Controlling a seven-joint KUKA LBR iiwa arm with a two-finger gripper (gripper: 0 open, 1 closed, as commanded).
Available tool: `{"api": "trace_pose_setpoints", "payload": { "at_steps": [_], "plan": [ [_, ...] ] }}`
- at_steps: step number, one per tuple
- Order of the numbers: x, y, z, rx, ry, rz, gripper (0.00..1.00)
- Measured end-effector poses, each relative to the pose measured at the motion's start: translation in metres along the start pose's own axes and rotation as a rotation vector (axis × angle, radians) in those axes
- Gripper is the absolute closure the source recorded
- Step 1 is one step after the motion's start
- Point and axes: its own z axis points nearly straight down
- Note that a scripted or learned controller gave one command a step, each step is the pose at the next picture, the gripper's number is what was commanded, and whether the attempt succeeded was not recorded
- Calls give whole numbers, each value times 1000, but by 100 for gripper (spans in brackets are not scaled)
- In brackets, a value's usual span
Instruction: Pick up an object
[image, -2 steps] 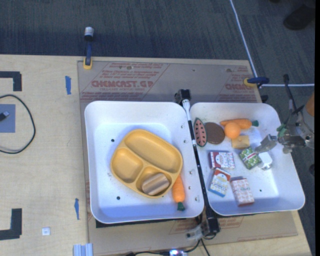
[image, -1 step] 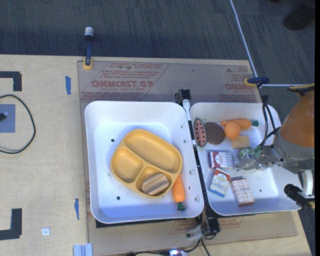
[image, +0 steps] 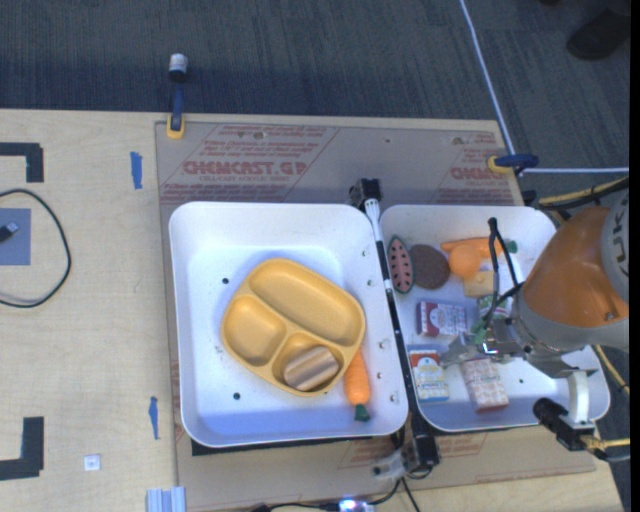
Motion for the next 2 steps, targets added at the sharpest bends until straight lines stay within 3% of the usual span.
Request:
{"api": "trace_pose_setpoints", "payload": {
  "at_steps": [1, 2],
  "plan": [
    [1, 2, -10, -4, 1, -1, 100],
    [-45, 11, 1, 6, 6, -2, 100]
  ]
}}
